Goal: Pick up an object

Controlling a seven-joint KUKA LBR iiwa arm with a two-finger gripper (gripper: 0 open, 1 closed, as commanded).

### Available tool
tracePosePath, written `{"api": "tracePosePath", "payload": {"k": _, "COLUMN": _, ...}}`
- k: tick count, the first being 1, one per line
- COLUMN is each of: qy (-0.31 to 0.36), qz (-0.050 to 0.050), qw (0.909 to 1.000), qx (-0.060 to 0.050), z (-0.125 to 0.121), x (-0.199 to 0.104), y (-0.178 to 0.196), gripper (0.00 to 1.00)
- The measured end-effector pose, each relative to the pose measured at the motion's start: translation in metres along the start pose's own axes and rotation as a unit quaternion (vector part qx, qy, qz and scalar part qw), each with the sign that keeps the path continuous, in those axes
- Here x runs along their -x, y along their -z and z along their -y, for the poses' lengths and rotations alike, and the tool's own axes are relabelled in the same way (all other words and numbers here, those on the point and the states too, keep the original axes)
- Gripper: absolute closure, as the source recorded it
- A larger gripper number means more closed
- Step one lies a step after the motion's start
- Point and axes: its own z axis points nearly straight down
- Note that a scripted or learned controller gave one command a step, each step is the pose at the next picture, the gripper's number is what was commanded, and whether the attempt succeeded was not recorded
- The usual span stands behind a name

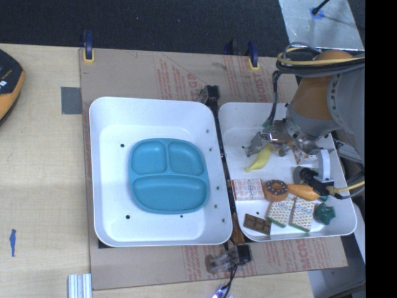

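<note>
My gripper (pixel 263 143) hangs low in the right bin (pixel 236 120), in its upper middle part. It is directly over the upper end of a yellow banana (pixel 258 160), which lies on the bin floor and slants down to the left. The grey wrist with its orange band (pixel 313 98) covers the bin's upper right. Below the banana lie a pink and white wafer pack (pixel 247 189), a chocolate donut (pixel 275 190) and an orange carrot (pixel 304 192). Along the front are a brown chocolate bar (pixel 256 223), two cracker sandwiches (pixel 291 213) and a green toy (pixel 324 213).
The left bin (pixel 102 166) holds a blue divided plate (pixel 167 175). A black divider with clamps (pixel 220 166) runs between the bins. A yellow and black device (pixel 7 82) sits at the bench's far left edge. Cables (pixel 344 188) trail at the right bin's right side.
</note>
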Motion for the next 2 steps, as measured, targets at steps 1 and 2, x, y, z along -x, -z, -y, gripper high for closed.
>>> {"api": "tracePosePath", "payload": {"k": 1, "qy": -0.001, "qz": 0.001, "qw": 1.0000, "qx": 0.004, "z": -0.053, "x": 0.005, "y": 0.002, "gripper": 0.00}}
{"api": "tracePosePath", "payload": {"k": 2, "qy": -0.003, "qz": 0.000, "qw": 1.0000, "qx": -0.002, "z": 0.020, "x": -0.008, "y": 0.000, "gripper": 0.00}}
